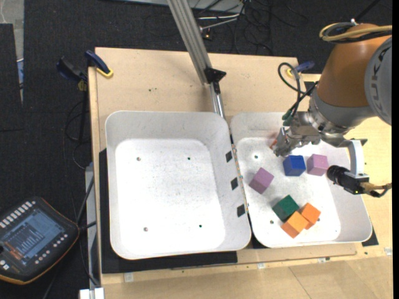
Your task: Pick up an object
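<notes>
Arm (358,73): bulky rounded shell, broad orange band, grey section to its right with dark lettering partly cut off by frame edge. Yellowish cable (340,28) loops over top of orange band. Black cables (298,86) curl along left side toward wrist. Wrist (327,120) grey metal. Gripper (282,145) darker grey, small red spot at its left.

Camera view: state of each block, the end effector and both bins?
End effector: low over right bin, near its back left corner; nothing visibly held.
Blue block: flat on bin floor, just right of the end effector.
Pink block: beside blue block.
Purple block: lying alone, tilted.
Green block: touching orange blocks.
Orange blocks: two, together.
Right bin: holds all blocks.
Left bin: level on bench.
</notes>
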Action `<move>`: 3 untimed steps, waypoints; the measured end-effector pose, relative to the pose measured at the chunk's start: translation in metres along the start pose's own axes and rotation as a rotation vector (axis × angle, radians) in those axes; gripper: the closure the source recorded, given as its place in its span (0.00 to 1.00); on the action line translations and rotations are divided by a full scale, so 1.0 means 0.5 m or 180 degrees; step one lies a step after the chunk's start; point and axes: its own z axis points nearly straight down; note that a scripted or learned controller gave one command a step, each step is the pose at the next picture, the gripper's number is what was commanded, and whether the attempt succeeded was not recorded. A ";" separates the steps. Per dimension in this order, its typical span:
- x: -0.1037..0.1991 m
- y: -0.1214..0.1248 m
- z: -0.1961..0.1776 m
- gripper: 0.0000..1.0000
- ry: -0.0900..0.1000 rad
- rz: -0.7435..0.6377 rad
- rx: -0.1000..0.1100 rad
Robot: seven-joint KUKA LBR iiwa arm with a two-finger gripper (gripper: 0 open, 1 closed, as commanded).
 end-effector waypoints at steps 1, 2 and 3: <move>0.091 0.020 0.015 1.00 -0.0005 0.0003 -0.0002; 0.201 0.042 -0.009 1.00 -0.0003 0.0000 -0.0009; 0.318 0.042 -0.019 1.00 0.0000 -0.0001 -0.0005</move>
